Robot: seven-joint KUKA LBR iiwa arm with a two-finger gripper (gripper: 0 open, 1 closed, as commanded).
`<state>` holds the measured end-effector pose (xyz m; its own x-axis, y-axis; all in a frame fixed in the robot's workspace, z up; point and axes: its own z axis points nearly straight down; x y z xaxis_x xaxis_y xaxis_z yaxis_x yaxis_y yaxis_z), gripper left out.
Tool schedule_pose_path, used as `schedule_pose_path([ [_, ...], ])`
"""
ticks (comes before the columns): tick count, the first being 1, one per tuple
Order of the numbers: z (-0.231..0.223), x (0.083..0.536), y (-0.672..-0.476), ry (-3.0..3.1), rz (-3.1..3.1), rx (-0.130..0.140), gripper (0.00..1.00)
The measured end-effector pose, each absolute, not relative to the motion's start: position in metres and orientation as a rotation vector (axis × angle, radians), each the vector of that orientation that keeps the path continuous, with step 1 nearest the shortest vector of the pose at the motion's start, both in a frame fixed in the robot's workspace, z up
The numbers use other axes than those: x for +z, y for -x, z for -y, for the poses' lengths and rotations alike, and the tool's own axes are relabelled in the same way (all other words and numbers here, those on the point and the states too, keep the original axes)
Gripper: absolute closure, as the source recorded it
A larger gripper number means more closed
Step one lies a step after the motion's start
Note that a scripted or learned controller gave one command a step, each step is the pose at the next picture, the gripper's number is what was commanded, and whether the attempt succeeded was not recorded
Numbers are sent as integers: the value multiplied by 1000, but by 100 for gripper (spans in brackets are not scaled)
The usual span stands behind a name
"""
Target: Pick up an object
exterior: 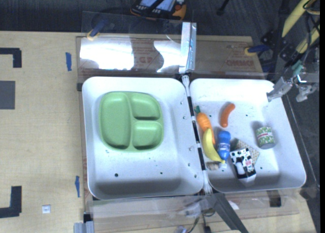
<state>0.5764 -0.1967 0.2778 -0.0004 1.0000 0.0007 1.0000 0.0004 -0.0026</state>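
- Lying nearest in the right bin (289,173): a black-and-white carton (244,163), with a banana (209,146) and blue bottle (223,144) beside it.
- Farther: can (264,136), carrot (203,121), orange sausage (227,113).
- Left bin (96,176) holds a green plate (132,120) (three compartments).
- Gripper (280,88) sits at the right bin's far corner; I cannot tell its state.

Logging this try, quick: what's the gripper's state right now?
Gripper: cannot be told; it sits at the right bin's far right corner, with nothing seen in it.

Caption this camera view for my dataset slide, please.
End effector at the right bin's far right corner; banana, carrot and small can inside; green divided plate in left bin.
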Motion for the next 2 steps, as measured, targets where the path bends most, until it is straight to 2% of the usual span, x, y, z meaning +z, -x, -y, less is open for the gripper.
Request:
schedule_pose_path([
  [1, 189, 105, -605, 1748, 2609, 0, 0],
  [2, 113, 87, -608, 1123, 2937, -5, 0],
])
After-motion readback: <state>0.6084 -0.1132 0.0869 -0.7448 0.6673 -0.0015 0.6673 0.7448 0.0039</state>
